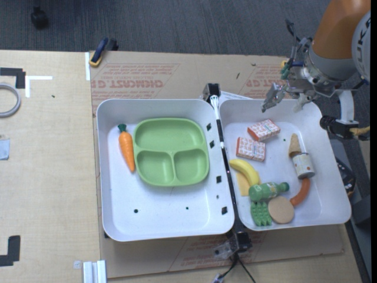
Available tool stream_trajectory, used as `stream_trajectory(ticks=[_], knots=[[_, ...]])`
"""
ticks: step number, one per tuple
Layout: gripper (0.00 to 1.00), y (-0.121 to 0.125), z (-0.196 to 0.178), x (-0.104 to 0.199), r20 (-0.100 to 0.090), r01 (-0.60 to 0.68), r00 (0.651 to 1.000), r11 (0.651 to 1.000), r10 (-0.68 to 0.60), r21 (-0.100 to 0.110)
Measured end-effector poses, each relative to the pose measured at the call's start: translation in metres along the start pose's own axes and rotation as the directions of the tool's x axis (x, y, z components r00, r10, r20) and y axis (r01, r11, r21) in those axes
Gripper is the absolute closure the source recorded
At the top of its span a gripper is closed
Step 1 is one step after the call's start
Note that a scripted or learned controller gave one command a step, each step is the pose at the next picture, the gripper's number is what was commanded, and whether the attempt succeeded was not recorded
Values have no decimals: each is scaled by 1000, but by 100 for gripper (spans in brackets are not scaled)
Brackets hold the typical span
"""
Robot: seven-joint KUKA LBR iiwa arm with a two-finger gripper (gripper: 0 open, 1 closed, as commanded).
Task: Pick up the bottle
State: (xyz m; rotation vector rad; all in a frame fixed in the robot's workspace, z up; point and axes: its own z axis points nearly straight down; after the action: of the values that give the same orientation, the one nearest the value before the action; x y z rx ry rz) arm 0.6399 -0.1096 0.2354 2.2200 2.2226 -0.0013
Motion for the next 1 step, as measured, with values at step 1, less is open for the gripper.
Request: stream_trajectory(ticks=[1], knots=[[100, 0, -10, 0, 1, 2, 1000, 1000, -2, 0]])
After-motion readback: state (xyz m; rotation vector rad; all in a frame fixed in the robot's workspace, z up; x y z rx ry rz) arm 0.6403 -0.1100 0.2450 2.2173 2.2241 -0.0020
